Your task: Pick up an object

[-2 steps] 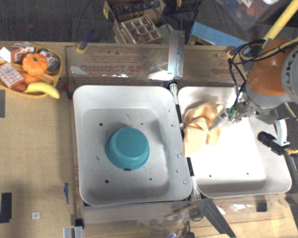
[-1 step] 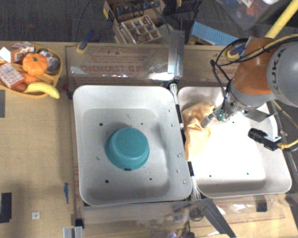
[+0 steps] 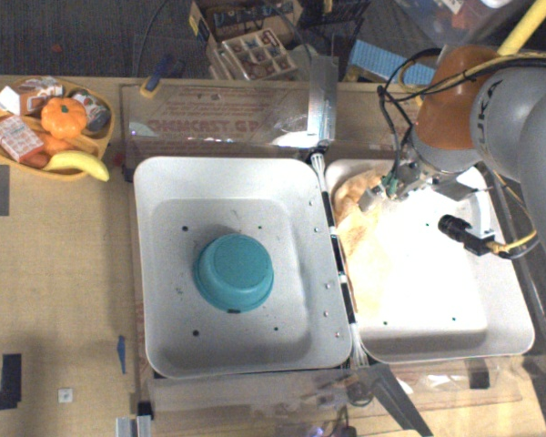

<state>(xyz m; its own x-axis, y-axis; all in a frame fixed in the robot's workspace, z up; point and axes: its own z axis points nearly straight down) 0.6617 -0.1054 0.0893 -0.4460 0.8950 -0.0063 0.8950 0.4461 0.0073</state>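
Gripper (image 3: 389, 188) low in right bin (image 3: 455, 330), far left corner, touching pale tan object (image 3: 350, 209); opening impossible to tell. Teal bowl (image 3: 235, 272) upside down in left bin (image 3: 168, 180).

A single fixed camera looks down from above at a slant on the table (image 3: 64, 271). Both white bins fill the middle of the frame, the left bin (image 3: 155, 198) and the right bin (image 3: 491, 321) side by side. The arm (image 3: 505, 116) enters from the upper right. Floor clutter lies along the top edge.
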